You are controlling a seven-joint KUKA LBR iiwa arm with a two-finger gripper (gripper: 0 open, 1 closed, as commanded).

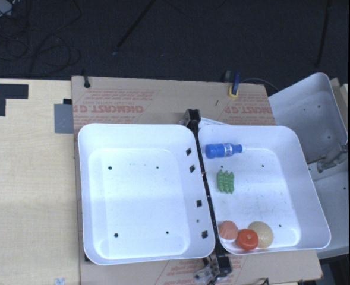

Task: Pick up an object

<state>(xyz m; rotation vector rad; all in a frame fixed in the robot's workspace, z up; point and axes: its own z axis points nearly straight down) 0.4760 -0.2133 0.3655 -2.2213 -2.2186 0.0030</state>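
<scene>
Five objects are lying in the right bin (pixel 293 159): bottle (pixel 223 150), green piece (pixel 225 181), and three round pieces (pixel 246 235) clustering at its near edge.

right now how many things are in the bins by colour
blue: 1, bottle
green: 1, knobbly piece
red: 1, round piece
pink: 1, round piece
tan: 1, round piece
total: 5, all in the right bin

cardboard sheet (pixel 163 100), upside-down print "CHEMCAST GP"
</scene>
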